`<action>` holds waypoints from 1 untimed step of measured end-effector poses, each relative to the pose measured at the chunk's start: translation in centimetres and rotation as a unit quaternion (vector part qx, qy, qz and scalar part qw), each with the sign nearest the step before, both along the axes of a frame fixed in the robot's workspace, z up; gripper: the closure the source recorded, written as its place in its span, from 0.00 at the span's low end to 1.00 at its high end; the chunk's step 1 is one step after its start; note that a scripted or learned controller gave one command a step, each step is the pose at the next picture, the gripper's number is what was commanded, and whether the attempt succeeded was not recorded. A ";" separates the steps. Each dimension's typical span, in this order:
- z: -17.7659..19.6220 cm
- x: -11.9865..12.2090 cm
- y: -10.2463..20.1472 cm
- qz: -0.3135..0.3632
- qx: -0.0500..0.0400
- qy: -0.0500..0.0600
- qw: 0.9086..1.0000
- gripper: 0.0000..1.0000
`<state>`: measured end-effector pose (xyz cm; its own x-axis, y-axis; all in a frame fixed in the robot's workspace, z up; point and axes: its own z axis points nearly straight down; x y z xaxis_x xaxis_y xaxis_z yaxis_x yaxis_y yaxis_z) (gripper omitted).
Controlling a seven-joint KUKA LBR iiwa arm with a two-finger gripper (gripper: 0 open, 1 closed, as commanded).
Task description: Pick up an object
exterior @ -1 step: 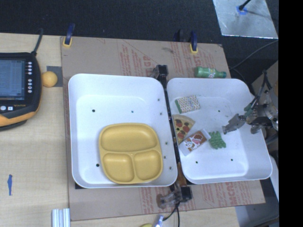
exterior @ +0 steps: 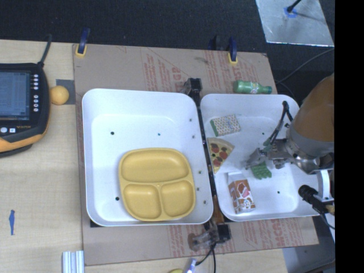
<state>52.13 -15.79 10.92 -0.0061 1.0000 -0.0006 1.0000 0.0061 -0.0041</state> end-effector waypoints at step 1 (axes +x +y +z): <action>-1.8 0.8 1.6 0.000 0.001 0.000 1.000 0.00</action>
